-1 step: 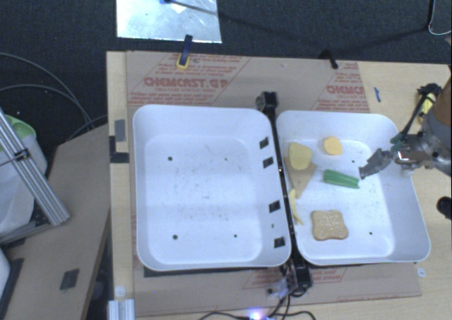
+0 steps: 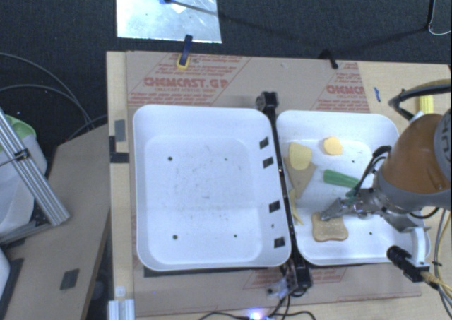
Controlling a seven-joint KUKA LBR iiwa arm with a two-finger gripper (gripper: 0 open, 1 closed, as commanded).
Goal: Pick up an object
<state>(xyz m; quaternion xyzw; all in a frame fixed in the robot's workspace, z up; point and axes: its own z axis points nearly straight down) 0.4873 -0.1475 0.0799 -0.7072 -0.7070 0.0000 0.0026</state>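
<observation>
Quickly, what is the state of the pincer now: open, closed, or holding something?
Pincer: low in the right bin, just above the tan toast-shaped piece; open or closed cannot be told, and nothing is visibly held.

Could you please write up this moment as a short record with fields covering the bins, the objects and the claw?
left bin: white, shallow
right bin: yellow wedge, small orange-yellow piece, green stick, tan toast-shaped piece
arm: enters from the right, orange band above the wrist
claw: low in the right bin, just above the tan toast-shaped piece
grasp: cannot tell
</observation>
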